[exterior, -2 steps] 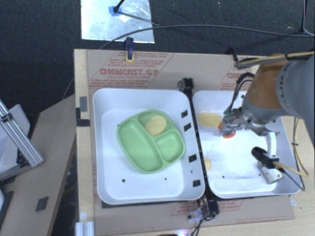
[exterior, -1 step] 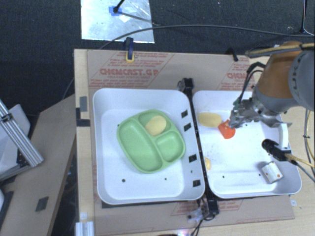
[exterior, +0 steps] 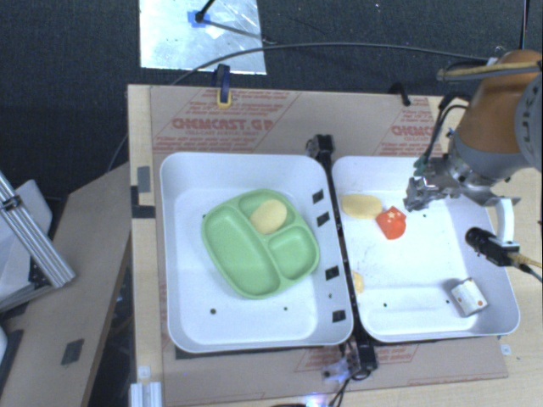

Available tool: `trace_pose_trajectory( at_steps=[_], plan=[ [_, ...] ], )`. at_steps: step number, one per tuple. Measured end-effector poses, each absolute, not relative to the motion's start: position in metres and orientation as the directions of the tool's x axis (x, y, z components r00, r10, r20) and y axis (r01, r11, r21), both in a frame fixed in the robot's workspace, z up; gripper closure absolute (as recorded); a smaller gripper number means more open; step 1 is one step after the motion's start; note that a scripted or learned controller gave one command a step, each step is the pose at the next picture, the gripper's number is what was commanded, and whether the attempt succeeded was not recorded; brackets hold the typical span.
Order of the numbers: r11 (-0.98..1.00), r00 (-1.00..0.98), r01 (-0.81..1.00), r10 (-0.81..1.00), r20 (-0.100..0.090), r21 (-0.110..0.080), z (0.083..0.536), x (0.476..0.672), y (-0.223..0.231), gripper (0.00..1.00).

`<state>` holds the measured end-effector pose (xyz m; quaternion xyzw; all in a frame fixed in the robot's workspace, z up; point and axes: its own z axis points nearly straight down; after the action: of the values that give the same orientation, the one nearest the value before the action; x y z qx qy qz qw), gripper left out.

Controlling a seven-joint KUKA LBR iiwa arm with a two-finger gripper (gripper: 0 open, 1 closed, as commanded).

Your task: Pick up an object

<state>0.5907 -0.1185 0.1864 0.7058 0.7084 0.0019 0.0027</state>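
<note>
Bench: two white bins side by side.
Left bin (exterior: 182, 227): green divided plate (exterior: 246, 257), yellow piece (exterior: 270, 216) in far compartment.
Right bin (exterior: 424, 312): red object (exterior: 391, 224), yellow item (exterior: 361, 204), small can (exterior: 467, 295).
Gripper (exterior: 416, 195): just right of red object, state unclear.

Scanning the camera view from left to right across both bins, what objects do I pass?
Green divided plastic plate → pale yellow rounded piece resting in it → flat yellow piece in the right bin → small red-orange object → gripper → small white-and-brown cylinder.
</note>
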Motion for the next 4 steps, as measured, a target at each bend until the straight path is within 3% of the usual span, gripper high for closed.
trace_pose_trajectory(
  at_steps=[1, 4],
  plan=[
    [0.004, -0.004, 1.000, 1.000, -0.002, 0.009, 0.251, 0.592, -0.123, 1.00],
    [0.009, -0.009, 1.000, 1.000, 0.002, 0.000, 0.226, 0.574, 0.023, 1.00]
  ],
)
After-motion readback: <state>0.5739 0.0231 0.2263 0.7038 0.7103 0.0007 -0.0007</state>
